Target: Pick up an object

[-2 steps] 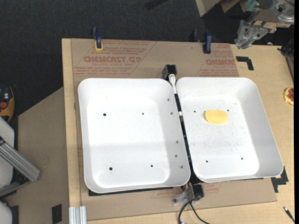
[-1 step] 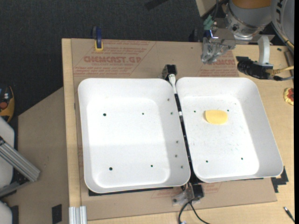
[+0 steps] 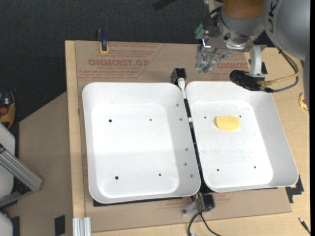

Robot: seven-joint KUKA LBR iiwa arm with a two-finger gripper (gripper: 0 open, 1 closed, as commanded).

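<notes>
Looking down on the counter point(image 3: 123, 58), we see two shallow white bins side by side: the left bin point(image 3: 98, 102) toward nine o'clock and the right bin point(image 3: 275, 146) toward three o'clock. A single pale yellow object point(image 3: 227, 123), rounded and flattish, lies on the floor of the right bin, in its upper middle, apart from every wall.

The arm point(image 3: 275, 9) comes in from about one o'clock. Its claw point(image 3: 210, 63) hangs beyond the far rim of the right bin, at roughly eleven o'clock from the yellow object and well apart from it. We see nothing in the claw, but its tips are small and blurred against the cardboard print, so we cannot tell how far apart they stand.

We judge that the task is at its approach step, with no pick yet made. The next move calls for carrying the claw toward five o'clock until it stands over the yellow object, then lowering it with the tips spread wide enough to straddle it. The object looks low and smooth, so we expect a shallow descent could close above it.
</notes>
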